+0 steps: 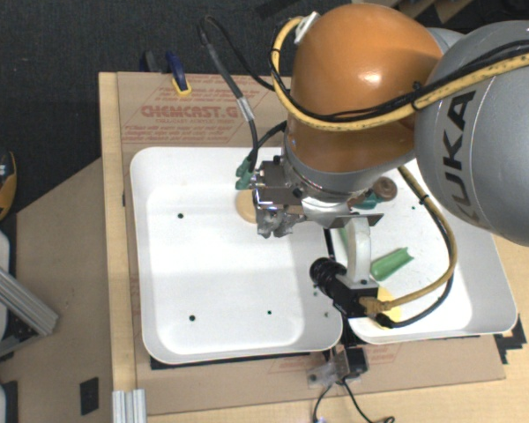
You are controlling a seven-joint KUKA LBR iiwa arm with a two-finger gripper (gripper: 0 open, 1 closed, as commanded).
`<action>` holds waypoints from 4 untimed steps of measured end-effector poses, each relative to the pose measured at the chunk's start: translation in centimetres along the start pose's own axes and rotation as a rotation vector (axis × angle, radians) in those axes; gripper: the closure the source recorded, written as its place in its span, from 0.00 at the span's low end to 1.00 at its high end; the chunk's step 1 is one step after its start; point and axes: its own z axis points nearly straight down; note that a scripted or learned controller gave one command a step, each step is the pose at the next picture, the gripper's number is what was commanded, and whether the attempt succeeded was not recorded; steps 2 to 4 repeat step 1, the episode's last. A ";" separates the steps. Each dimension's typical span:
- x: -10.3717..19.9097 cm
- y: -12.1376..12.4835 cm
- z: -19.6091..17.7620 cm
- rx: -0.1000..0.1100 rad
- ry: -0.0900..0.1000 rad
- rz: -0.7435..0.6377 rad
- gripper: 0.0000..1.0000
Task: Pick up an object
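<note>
- At the near rim of the left bin [159,263], a small connector [339,364] with thin wires is seen on the cardboard sheet [123,236] under both bins.
- Four small dark dots are seen on the floor of the left bin; much of that floor lies in the arm's shadow.
- To the right of the left bin, touching it along one side, the right bin [489,311] is set.
- In the right bin, not far from the wall shared with the left bin, a green block [391,263] is laid, tilted, just beside a pale upright part [358,252] of the arm's fittings.
- A black cable fitting [331,278] and a yellow hose [423,293] are hung over the shared wall.
- Over the far right part of the left bin, the gripper [273,208] is lowered; whether it is wide, narrow or holding anything cannot be told, as it is masked by the wrist.
- A tan round object [244,206] is seen inside the left bin, touching or just beside the gripper's left side, partly hidden.
- Above the gripper, the orange band [361,69] is seen.
- Beyond the far rim of the left bin, red lettering is printed on the cardboard, and a blue and yellow clamp [177,74] is fixed at its far edge.
</note>
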 end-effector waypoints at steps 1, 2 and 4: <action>5.8 0.0 -7.2 -0.026 0.013 -0.012 1.00; 5.8 0.0 -7.2 -0.026 0.013 -0.012 1.00; 5.8 0.0 -7.2 -0.026 0.013 -0.012 1.00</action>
